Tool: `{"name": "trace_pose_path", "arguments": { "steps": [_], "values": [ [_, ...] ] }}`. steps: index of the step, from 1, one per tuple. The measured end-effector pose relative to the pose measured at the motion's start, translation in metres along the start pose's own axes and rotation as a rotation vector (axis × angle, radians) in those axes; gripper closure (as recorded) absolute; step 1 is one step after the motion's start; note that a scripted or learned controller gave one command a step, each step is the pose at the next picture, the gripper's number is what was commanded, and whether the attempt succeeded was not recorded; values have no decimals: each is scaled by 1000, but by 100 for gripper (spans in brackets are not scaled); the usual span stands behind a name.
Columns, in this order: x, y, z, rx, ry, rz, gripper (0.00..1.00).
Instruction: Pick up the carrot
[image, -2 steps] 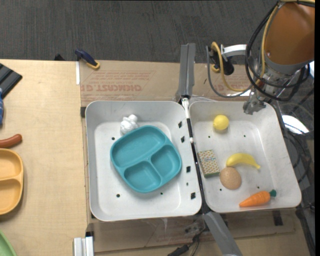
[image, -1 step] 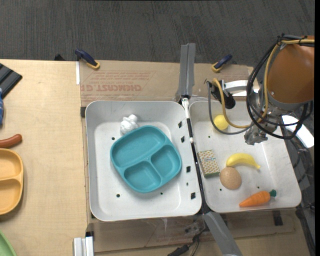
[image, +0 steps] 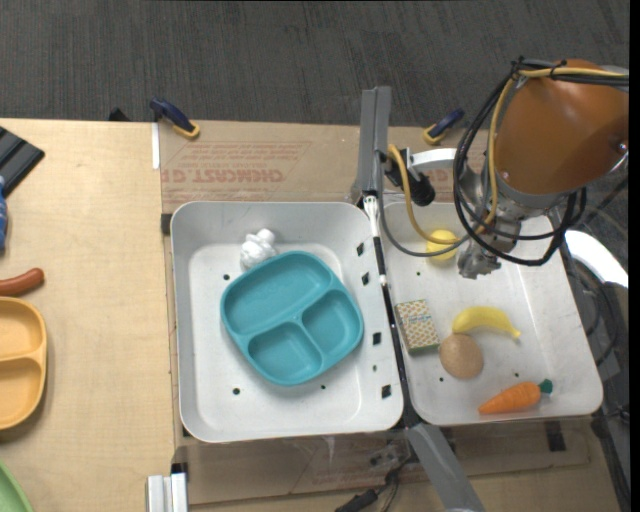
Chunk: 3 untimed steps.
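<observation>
The bench (image: 90, 200) bears two white bins (image: 200, 400), cardboard (image: 260, 165) and an orange plate (image: 20, 365).

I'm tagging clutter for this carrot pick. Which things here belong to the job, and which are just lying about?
Job:
carrot, near front of the right bin
gripper, above that bin's back

Lying about:
banana
brown egg-shaped ball
patterned block
yellow item
teal divided plate
white crumpled object

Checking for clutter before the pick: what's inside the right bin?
In the right bin: carrot near the front, egg, banana, a patterned block and a yellow item at the back. The arm covers the far right corner.
</observation>
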<state>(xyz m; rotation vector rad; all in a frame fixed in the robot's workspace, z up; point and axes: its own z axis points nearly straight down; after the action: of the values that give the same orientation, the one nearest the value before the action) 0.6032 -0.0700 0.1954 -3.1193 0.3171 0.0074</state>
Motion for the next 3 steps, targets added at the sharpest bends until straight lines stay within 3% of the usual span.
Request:
{"name": "trace_pose_path", "arguments": {
  "steps": [1, 2, 3],
  "values": [
    [47, -47, -26, 1, 3, 13, 100],
    [26, 31, -51, -1, 4, 1, 100],
    [57, 1, -23, 2, 4, 6, 100]
  ]
}}
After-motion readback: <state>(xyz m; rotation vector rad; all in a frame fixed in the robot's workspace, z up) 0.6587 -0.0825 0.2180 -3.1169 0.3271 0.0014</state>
